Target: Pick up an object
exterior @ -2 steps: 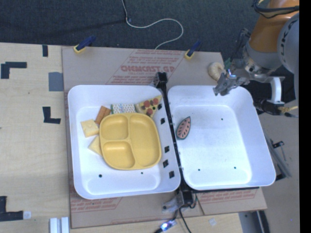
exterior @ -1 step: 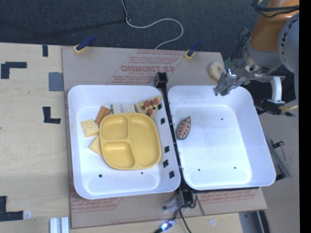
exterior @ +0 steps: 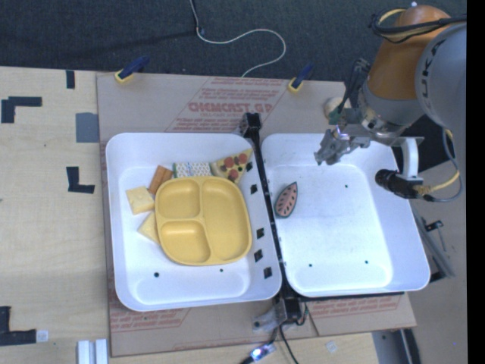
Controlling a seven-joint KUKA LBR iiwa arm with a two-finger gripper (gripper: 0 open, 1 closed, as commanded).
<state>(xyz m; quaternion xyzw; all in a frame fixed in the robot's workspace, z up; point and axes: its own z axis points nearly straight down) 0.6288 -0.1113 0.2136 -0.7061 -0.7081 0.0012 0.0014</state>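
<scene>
Desk with two white bins. Tool is poised over right bin's far edge, opening cannot be told; nothing seen held. Leaf-shaped object lies near-left of it, possibly tilted lengthwise.

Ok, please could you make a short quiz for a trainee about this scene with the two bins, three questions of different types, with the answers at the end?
1. True or false: the yellow divided plate lies in the right bin.
2. Multiple choice: where is the small oval pink object?
A. On the yellow divided plate
B. In the right bin, close to the wall it shares with the left bin
C. On the cardboard outside the bins
3. Fill in: the gripper is above the ____ bin, near its far edge.

Key
1. False; it lies in the left bin.
2. B
3. right
</scene>
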